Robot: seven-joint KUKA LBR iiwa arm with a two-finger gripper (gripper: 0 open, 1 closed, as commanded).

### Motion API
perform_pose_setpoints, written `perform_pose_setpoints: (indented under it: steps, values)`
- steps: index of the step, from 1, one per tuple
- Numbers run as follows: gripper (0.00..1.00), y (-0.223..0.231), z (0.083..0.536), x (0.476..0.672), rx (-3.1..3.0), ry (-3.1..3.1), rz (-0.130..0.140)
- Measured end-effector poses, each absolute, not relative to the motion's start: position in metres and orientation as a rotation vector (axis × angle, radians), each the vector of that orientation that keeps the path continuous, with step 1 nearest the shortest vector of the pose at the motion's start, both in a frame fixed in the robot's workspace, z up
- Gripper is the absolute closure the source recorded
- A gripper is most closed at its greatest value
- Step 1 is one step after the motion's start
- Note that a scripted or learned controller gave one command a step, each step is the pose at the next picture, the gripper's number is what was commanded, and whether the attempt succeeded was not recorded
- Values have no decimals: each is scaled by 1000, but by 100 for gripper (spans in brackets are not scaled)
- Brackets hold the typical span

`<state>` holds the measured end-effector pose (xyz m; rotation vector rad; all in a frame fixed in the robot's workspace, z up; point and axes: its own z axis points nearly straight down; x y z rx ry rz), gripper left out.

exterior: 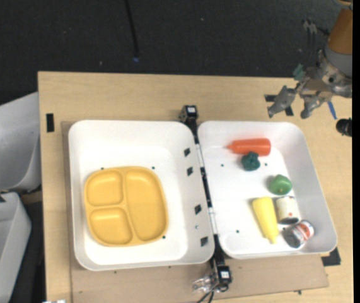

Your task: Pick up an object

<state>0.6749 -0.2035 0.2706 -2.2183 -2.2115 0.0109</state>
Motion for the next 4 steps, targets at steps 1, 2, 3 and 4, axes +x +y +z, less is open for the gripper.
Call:
perform_pose_setpoints:
  steps: [1,2,3,4]
  values:
    - [0,-203,280,677,-2223,-2224,0]
    - [0,-212,229,684,-2223,-2221,5]
    - [0,-204,178,680,-2219,-2223,5]
    - [0,-214,132,677,-2223,-2221,5]
